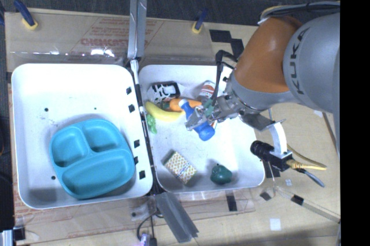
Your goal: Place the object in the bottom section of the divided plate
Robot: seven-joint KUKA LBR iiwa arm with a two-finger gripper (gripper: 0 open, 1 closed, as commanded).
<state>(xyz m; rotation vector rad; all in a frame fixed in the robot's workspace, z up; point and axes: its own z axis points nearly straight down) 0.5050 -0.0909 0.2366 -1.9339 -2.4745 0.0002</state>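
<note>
Apparently the pick is underway: the end effector (203,116) sits low in the right bin (248,178) over a blue bottle (199,123); whether it is clamped I cannot tell. Next comes a lift toward the divided plate (92,157).

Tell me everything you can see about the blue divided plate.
The divided plate is light blue, looks like smooth plastic, and has rounded corners. Raised ridges split it into three sections: two smaller ones at the top and one wide one along the bottom. It lies flat, turned slightly, in the lower part of the left bin, resting on the bin's floor. Nothing lies in its sections, and nothing else touches it.
</note>
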